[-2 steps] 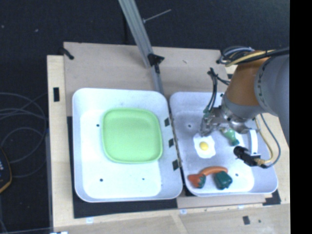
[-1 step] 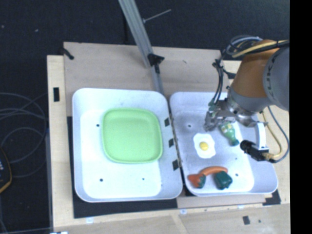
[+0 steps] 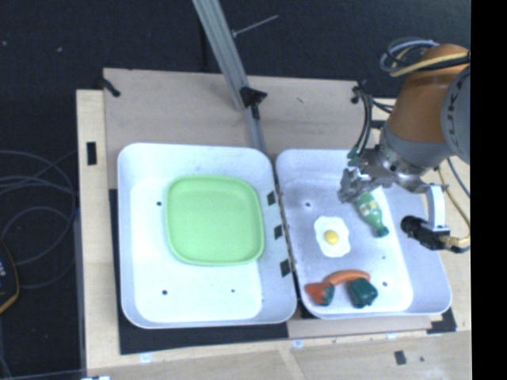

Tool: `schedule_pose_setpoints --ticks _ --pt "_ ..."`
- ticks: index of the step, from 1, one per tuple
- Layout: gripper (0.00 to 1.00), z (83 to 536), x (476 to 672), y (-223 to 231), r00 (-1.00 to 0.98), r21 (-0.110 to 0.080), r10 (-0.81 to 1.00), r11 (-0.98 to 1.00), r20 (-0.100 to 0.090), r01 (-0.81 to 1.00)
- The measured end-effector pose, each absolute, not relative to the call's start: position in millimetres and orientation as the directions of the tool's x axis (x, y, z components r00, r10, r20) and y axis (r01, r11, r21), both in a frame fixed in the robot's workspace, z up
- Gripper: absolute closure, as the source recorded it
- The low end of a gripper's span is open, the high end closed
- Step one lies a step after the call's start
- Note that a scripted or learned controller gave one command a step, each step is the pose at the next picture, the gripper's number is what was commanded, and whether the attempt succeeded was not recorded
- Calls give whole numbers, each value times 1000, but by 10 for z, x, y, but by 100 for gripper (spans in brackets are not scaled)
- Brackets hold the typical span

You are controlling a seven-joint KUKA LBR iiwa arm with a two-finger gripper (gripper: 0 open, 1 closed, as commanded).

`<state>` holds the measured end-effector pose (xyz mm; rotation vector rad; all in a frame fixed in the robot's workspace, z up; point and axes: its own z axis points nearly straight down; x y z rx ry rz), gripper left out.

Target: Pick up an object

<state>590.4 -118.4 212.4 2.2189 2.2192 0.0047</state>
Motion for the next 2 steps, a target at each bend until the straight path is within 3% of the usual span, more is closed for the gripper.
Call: schedule_pose_setpoints --ticks 1,2 --pt "100 2558 5912 -1191 0 5 1000 0 -1 1000" --pt "100 2449 5971 -633 -4 0 1000 4 1 1000"
